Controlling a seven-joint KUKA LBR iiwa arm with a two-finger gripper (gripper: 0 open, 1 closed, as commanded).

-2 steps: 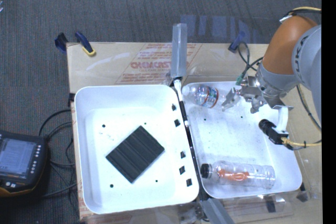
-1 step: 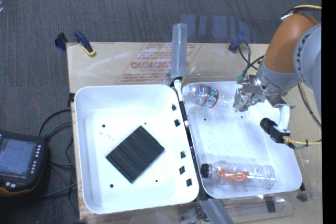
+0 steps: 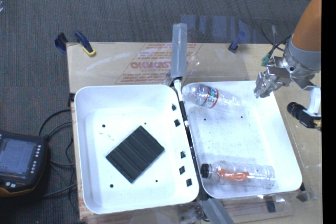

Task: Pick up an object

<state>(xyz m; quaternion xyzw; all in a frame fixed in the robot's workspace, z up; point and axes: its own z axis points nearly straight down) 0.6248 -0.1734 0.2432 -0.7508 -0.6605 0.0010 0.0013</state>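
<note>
Claw (image 3: 262, 87) over right bin's (image 3: 283, 123) far corner, grip state unclear.
Near bottle (image 3: 239, 173) lying crosswise, cap pointing left.

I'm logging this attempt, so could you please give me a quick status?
Gripper over right bin's far right corner, nothing seen held. Two clear bottles lying in right bin. Nothing in the way.

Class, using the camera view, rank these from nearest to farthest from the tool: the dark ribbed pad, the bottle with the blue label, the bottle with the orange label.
1. Blue-label bottle, right bin, far end.
2. Orange-label bottle, right bin, near edge.
3. Dark pad, left bin.
</note>
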